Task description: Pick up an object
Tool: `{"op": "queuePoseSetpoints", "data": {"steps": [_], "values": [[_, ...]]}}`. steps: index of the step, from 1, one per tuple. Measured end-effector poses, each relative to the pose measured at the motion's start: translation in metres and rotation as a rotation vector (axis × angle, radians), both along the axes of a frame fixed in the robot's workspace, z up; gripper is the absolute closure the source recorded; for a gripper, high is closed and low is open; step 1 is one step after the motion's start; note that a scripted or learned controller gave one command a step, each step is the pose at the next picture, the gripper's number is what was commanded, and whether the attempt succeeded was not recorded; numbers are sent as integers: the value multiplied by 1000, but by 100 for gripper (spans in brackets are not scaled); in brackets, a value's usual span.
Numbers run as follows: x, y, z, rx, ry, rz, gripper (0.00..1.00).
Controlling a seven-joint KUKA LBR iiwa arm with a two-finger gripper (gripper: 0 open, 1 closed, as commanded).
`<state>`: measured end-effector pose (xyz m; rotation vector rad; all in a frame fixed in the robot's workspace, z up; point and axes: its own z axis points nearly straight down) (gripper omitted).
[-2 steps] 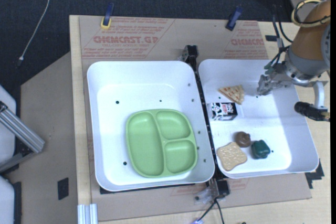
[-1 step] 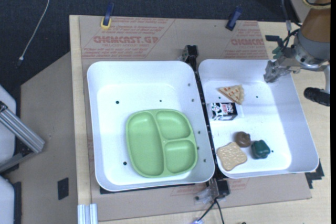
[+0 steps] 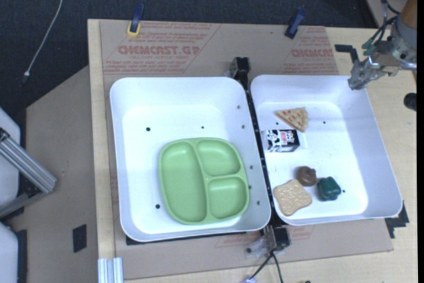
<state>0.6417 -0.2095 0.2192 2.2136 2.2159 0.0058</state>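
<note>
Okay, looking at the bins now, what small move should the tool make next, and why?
Probably swing the tool inward from the right bin's far corner toward the items. It hangs near the rim with nothing seen in it, while the wedge-shaped cracker lies nearest, apart from the other pieces.

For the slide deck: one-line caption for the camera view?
Gripper above the right bin's far corner; toy foods lie inside, a green divided plate sits in the left bin.

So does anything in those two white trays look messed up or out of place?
Nothing stands out. The green divided plate lies flat in the left white bin; the right white bin holds small toy foods, unspilled. The gripper hangs at its far corner.
</note>
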Motion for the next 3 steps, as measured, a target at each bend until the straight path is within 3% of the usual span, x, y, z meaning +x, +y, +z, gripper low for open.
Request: {"op": "queuePoseSetpoints", "data": {"steps": [1, 3], "values": [[2, 0, 55, 0, 0, 0, 100], [-34, 109, 46, 7, 11, 5, 100]]}}
